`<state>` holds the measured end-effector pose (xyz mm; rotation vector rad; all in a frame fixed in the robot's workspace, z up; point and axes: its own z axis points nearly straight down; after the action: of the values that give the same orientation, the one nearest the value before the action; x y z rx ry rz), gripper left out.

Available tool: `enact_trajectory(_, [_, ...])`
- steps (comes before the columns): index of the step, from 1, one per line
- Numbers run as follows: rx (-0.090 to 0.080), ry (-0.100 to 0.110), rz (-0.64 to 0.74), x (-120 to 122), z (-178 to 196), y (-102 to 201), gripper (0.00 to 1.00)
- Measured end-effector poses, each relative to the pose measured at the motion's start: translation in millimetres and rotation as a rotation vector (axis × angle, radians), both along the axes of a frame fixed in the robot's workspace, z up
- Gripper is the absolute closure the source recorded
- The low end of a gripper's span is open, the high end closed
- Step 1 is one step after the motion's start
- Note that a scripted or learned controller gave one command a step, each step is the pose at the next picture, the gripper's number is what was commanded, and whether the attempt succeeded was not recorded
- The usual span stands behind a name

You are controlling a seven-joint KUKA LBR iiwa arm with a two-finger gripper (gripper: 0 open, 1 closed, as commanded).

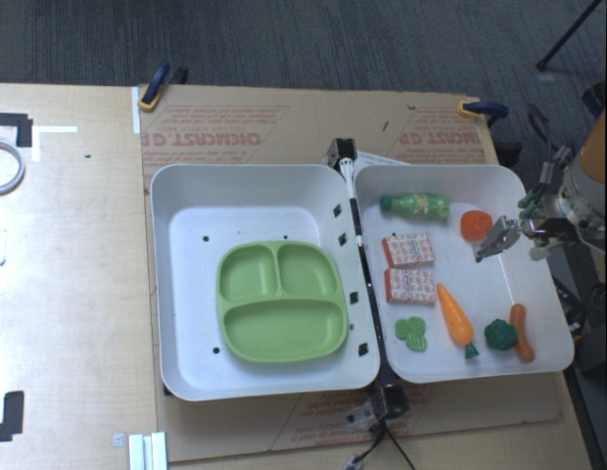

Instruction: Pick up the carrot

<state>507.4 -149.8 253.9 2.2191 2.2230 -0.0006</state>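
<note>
The gripper (499, 238) hovers over the right bin (538, 360), jaws' state impossible to tell, while the carrot (454, 313) lies apart below.

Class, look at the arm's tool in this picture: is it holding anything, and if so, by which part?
Nothing is held. The tool hangs over the right bin, apart from the carrot lying on the bin floor.

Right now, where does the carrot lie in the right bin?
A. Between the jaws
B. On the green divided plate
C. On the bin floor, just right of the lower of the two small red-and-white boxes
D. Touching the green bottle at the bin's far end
C: the carrot lies slantwise on the floor of the right bin, just right of the lower box, apart from the gripper.
</note>
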Motion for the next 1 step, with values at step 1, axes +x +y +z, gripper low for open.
enact_trajectory(1, [0.001, 0.001, -0.053, -29.9, -117.0, 24.9, 0.0])
